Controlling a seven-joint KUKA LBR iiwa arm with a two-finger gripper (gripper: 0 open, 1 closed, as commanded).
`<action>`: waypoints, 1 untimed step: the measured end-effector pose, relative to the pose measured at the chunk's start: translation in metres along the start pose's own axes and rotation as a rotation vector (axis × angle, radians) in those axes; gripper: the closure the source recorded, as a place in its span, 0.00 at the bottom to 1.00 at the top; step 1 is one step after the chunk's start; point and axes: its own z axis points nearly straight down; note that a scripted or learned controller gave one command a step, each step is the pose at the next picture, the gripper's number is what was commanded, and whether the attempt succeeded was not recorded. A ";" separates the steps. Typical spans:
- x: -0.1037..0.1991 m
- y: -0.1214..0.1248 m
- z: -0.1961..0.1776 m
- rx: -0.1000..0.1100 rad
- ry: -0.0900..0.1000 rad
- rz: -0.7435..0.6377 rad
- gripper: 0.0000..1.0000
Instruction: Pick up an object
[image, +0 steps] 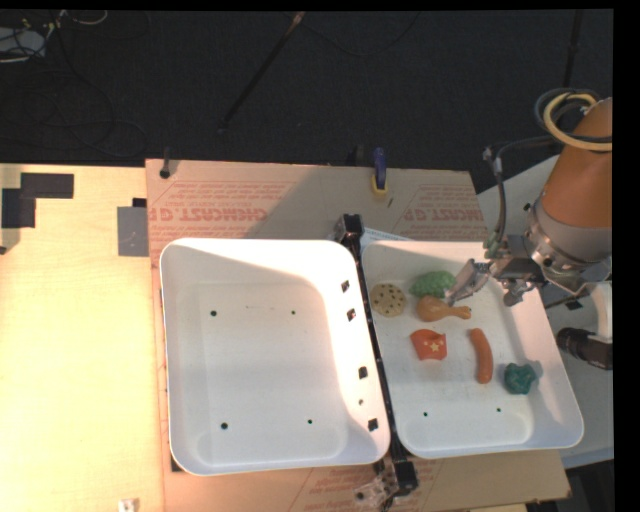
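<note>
Hugging the near rim of the right bin (560, 435) sits a teal lump (520, 378), a sausage (482, 355) alongside, then a tomato (430, 345). Farther back: drumstick (443, 311), cookie (388, 298), green leaf (434, 283). The gripper (462, 290) hangs above the drumstick; grip state unreadable. Left bin (200, 450): broad white floor.

A pale wooden worktop (70, 340) is seen lit brightly from the left. A printed cardboard sheet (260, 205) is laid on it. Behind the cardboard, dark floor (300, 80) with loose cables (60, 30) is seen.
</note>
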 end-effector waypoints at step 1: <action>0.027 -0.021 0.064 0.006 0.002 -0.001 0.00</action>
